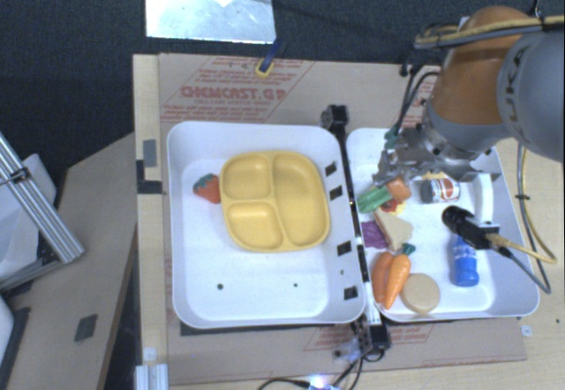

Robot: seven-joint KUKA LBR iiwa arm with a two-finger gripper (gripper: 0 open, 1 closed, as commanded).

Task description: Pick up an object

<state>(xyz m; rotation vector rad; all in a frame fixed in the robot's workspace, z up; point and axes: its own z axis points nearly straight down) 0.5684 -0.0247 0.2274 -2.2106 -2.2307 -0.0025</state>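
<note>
Camera view: hovering over right white bin (521,291) — gripper (393,169), grip state impossible to tell. Sitting just below, green plastic toy vegetable (372,198) — looking light, rigid, slippery; pinching across its narrow middle probably suiting best.

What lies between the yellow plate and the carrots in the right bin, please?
In the camera view, between the yellow plate and the carrots lie the two bins' adjoining white rims, bearing small black clips.

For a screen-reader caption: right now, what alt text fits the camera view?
A grey and orange robot arm reaches over the right white bin, which holds toy food including carrots and a blue bottle. The left bin holds a yellow divided plate beside a small strawberry.
</note>
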